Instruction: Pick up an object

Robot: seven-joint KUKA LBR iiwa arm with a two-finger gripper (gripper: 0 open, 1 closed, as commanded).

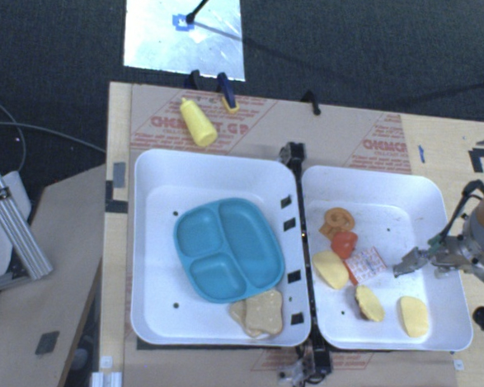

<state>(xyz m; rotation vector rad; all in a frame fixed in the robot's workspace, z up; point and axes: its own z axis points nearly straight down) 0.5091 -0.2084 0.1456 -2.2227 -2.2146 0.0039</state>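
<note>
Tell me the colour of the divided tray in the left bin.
Light blue; the divided tray shows plainly in the camera view, lying in the left bin.

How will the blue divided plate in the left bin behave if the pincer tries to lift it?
The blue divided plate looks like stiff moulded plastic, so it probably stays rigid. It is wide and shallow, so a grip at one rim may let it tilt. Its edge overlaps the tan bread-like piece, which might shift too.
</note>
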